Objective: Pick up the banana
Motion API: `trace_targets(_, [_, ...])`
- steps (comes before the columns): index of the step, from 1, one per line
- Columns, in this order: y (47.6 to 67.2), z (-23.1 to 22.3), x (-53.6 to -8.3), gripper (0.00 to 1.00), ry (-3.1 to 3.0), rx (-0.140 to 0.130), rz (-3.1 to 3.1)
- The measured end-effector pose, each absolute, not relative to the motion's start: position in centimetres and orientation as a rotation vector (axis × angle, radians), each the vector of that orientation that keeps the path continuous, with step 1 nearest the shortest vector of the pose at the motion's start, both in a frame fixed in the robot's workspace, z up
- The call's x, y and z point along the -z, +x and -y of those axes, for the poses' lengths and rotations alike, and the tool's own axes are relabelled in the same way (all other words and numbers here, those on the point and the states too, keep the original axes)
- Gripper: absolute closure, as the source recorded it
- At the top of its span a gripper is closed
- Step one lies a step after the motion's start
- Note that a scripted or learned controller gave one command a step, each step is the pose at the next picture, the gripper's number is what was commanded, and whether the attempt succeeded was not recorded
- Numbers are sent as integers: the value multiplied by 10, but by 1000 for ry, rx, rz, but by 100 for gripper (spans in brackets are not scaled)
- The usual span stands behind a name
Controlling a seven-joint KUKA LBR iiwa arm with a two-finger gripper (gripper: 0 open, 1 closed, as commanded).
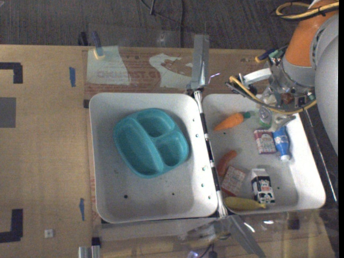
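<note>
Lying by the cow-printed carton [262, 187], the banana [244, 203] sits apart from the tool [279, 98], whose grip I cannot tell.

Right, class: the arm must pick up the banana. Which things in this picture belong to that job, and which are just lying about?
Belongs to the job:
banana, at the near edge of the right bin
hand, over that bin's far end

Just lying about:
carrot
teal divided plate in the left bin
small milk carton
blue bottle
</note>
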State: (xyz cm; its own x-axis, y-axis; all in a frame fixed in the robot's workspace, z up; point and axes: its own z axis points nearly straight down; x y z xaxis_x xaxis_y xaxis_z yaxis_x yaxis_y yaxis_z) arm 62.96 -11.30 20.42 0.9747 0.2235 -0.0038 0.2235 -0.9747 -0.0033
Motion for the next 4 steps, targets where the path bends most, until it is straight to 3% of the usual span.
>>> trace_targets(1, [657, 158, -332, 100, -3125, 1, 317])
trace_targets(4, [658, 161, -361, 100, -3124, 4, 317])
